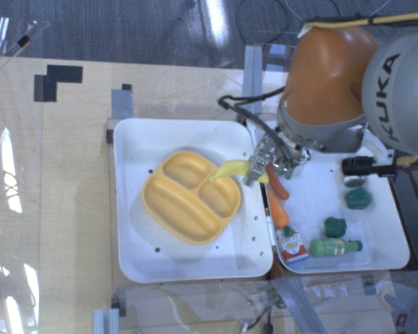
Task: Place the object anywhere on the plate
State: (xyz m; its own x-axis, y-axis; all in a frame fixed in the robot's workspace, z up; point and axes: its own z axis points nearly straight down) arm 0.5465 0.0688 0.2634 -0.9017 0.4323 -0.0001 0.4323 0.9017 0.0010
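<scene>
We are viewing the gripper [259, 164] hanging over the seam between the two bins, its fingers clamped on a yellow banana [230, 169]. The banana's free tip is reaching over the right rim of the yellow divided plate [188, 197], which is lying in the left bin [195, 263].

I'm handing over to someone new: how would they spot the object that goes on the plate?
Start at the left white bin with the yellow divided plate. At the plate's upper right rim, under the tool, lies a yellow banana. It is curved and the same yellow as the plate, unlike the orange carrot nearby.
</scene>
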